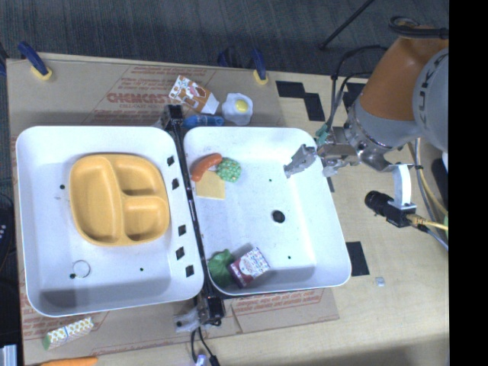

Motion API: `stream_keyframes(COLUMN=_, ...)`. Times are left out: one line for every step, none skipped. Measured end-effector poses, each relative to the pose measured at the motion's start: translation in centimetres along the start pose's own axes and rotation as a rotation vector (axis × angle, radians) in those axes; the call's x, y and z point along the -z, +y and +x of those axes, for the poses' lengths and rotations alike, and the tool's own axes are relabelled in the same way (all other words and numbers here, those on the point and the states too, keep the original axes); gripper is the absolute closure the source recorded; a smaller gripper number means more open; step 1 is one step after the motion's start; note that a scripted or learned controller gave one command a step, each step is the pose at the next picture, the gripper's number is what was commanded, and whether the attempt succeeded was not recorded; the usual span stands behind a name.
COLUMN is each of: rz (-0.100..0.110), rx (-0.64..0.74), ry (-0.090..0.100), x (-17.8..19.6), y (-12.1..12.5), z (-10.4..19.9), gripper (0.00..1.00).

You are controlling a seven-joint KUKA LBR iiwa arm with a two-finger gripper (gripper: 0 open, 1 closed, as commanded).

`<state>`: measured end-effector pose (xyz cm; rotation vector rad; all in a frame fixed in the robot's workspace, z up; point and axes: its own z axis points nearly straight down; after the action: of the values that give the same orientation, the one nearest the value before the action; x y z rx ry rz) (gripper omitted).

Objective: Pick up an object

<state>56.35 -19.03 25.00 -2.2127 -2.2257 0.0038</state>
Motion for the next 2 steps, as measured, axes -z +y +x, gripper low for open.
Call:
stream_keyframes(rz=0.002, rx=0.095, ry=0.000, x=-15.2, y=3.7, z=2.8, gripper=0.00)
stream_keyframes(rz=0.000, rx=0.354, ry=-0.008, x=-15.6, y=9.4, z=9.0, gripper=0.00)
